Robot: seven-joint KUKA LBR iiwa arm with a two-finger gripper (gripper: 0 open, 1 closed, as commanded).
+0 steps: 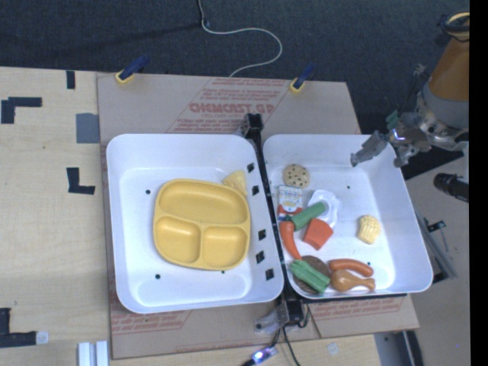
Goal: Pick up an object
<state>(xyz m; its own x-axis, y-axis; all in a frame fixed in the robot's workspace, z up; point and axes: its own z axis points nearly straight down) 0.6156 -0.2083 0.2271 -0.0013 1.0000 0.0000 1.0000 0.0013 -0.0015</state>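
Observation:
My gripper (383, 152) hovers over the upper right corner of the right bin (404, 204), open, with nothing between its fingers. Below and to its left lie the toy foods: a cookie (296, 176), a small printed packet (290, 198), a green piece (309, 215) on a white one (326, 201), a red-orange wedge (318, 234), a carrot (288, 239) and a yellow corn cob (369, 229). Near the front wall are a dark green ridged piece (311, 274), a sausage (351, 266) and a drumstick (355, 283).
The left bin (130, 204) holds a yellow divided plate (203, 223) with a small yellow piece (235, 180) by its far right corner. Black clips run along the shared wall (263, 204) of the bins. A white cable (244, 33) lies behind the bench.

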